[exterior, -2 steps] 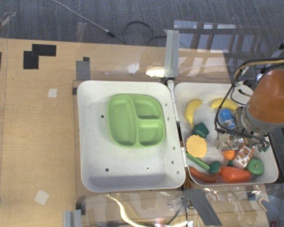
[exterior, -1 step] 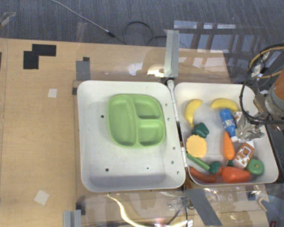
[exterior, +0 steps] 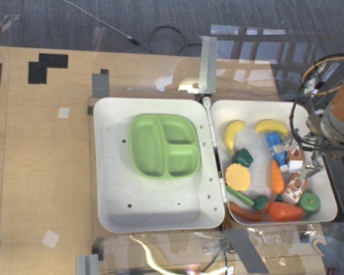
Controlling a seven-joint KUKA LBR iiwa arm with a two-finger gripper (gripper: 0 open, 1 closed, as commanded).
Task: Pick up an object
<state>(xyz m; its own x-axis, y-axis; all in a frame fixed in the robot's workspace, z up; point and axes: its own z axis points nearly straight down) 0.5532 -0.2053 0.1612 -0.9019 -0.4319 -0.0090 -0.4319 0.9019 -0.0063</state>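
The right bin (exterior: pixel 331 211) holds several toy foods. Two yellow bananas (exterior: pixel 234 133) (exterior: pixel 271 125) lie at its back, with a blue piece (exterior: pixel 273 140) and an orange carrot (exterior: pixel 276 177) nearer the middle. Toward the left are a dark green piece (exterior: pixel 243 157) and a yellow round piece (exterior: pixel 238 177). Along the front lie a red pepper (exterior: pixel 246 212), a red-orange tomato (exterior: pixel 285 212) and a green round piece (exterior: pixel 310 202). An orange-and-white carton (exterior: pixel 297 188) stands just right of the carrot. My gripper (exterior: pixel 294 159) hangs low over the bin's right-middle, just right of the blue piece and the carrot.
The left bin (exterior: pixel 109 153) holds a green divided plate (exterior: pixel 163 145). A metal divider (exterior: pixel 215 153) separates the two bins. The arm (exterior: pixel 339 116) and its cables come in over the right bin's right rim.
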